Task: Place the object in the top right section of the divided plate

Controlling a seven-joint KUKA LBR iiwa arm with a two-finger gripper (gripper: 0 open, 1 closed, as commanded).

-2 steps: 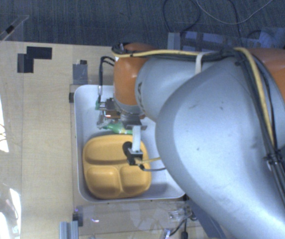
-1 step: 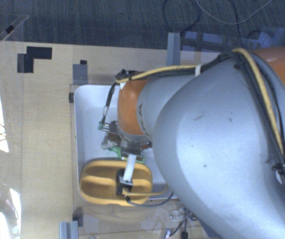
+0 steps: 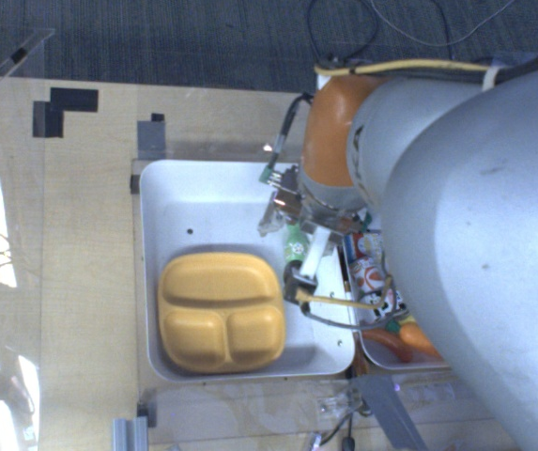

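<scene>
A yellow divided plate (image 3: 220, 310) lies in the lower half of the left white bin (image 3: 179, 195). It has one long section along its far side and two smaller ones nearer the camera. My gripper (image 3: 285, 220) hangs over the bin's right side, just beyond the plate's far right corner. A small green object with a white mark (image 3: 297, 245) shows right at the gripper's lower end, close against it. Whether it is held there or lies on the bin floor cannot be made out. The large grey arm with its orange band (image 3: 330, 148) covers what is behind.
The right bin (image 3: 381, 350) is mostly hidden by the arm. An orange piece (image 3: 411, 338) and a colourful printed packet (image 3: 370, 272) peek out at its left edge. The left bin's floor at the far left is bare white. A wooden bench surrounds the bins.
</scene>
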